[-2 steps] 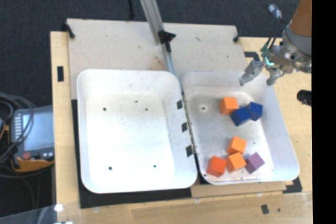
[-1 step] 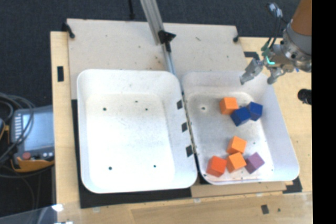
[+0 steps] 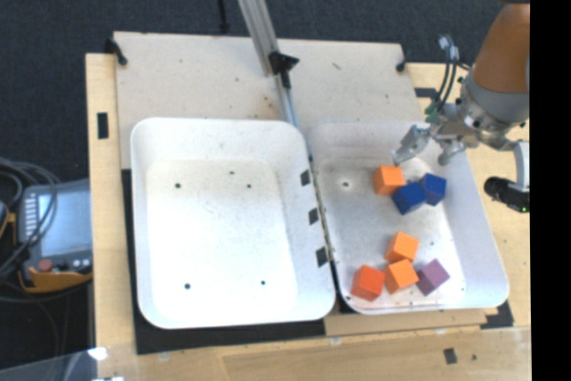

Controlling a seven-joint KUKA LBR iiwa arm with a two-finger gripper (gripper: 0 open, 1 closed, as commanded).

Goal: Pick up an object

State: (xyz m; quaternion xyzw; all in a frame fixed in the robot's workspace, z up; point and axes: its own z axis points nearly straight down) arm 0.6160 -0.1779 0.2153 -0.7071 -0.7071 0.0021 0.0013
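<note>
The right bin (image 3: 357,147) holds several small blocks. An orange block (image 3: 388,179) lies near its middle, touching a blue block (image 3: 409,197) with a second blue block (image 3: 434,187) beside it. Nearer the front are an orange block (image 3: 403,245), another orange block (image 3: 401,274), a red-orange block (image 3: 368,282) and a purple block (image 3: 433,276). My gripper (image 3: 429,148) hangs over the bin's far right part, just behind the orange and blue blocks. Its fingers (image 3: 412,141) are spread apart with nothing between them.
The left bin (image 3: 143,192) sits beside the right one. A slanted metal pole (image 3: 254,9) rises from behind the bins. A grey device with cables (image 3: 49,227) lies off the bench at the left.
</note>
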